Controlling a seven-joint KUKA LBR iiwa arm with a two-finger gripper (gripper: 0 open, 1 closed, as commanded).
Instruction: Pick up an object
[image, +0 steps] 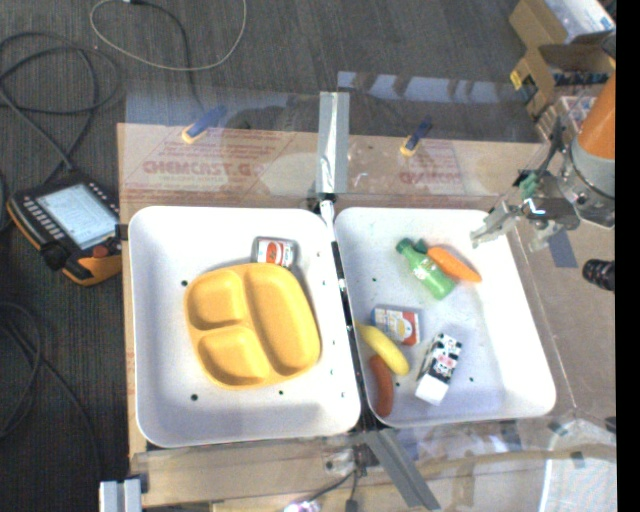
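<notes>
In the right bin (520, 330) lie a green bottle (424, 268) with an orange carrot (456, 264) against it, a small red and white carton (397, 322), a yellow banana (386, 350), a brown sausage (382, 386) and a black and white cow-pattern carton (438, 368). My gripper (516, 226) hangs over the bin's upper right corner, to the right of the carrot. Its fingers (488, 229) stand open with nothing between them.
The left bin (150, 300) holds a yellow divided tray (255, 325) and a small can (273, 251) at its far edge. A teach pendant (68, 225) lies on the floor at the left. Cardboard boxes (560, 50) stand at the back right.
</notes>
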